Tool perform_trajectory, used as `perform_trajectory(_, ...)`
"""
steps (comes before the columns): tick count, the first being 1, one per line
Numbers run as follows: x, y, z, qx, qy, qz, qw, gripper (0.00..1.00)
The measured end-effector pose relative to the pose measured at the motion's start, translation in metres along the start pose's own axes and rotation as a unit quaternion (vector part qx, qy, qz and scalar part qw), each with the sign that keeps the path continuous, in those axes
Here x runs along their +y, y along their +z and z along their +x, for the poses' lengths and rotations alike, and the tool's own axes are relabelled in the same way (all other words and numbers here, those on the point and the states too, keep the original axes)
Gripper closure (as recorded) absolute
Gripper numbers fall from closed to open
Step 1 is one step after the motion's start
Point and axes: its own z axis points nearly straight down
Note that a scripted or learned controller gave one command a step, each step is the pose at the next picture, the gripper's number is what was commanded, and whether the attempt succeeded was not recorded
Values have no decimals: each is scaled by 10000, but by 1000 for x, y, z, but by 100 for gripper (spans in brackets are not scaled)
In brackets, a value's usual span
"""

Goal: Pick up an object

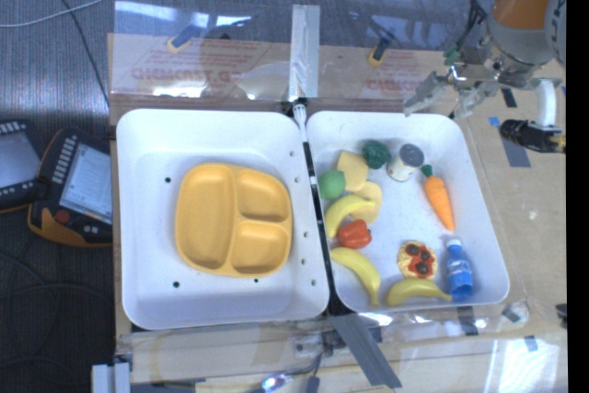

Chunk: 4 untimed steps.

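Holding yellow tray (233, 219): left bin (138, 198); right bin (479, 189): carrot (439, 199), bananas, perhaps pizza.

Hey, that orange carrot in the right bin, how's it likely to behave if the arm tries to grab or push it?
The carrot looks like a smooth moulded toy, so probably stiff and light. Its round tapered body lies flat on the bin floor, so a push may roll or pivot it. The glossy surface might slip in the jaws.

Hand (448, 94) above right bin's (479, 198) far edge — fingers spread, nothing held.
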Motion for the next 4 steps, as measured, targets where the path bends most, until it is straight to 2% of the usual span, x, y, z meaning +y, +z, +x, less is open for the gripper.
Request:
perform_trajectory(1,-70,104,-22,0,-211,5,9998,0)
perform_trajectory(2,-63,153,-36,29,-723,-36,9974,0)
perform_trajectory(3,-46,143,-18,11,-214,-5,9998,0)
perform_trajectory(4,-60,156,-31,21,-214,-19,9998,0)
